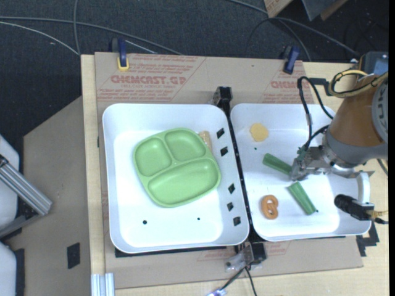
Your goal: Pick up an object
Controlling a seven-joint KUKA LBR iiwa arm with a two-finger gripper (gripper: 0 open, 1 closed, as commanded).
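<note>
The gripper [300, 170] hangs low over the right bin [321, 226], its metal fingertips [298, 172] down between two green pieces; whether they are apart or together cannot be told, since the wrist above hides most of them. The darker green cylinder [276, 164] lies slanted just to the left of the tips, its near end touching or almost touching them, and the lighter green block [303, 198] lies slanted just below them. Nothing is visibly clamped. An orange pretzel-shaped toy [269, 206] sits near the front of the same bin, left of the block, and a flat yellow disc [259, 131] rests toward the back. The grey arm [358, 125] enters from the right. In the left bin [120, 165], a green divided plate [178, 166] lies flat.
</note>
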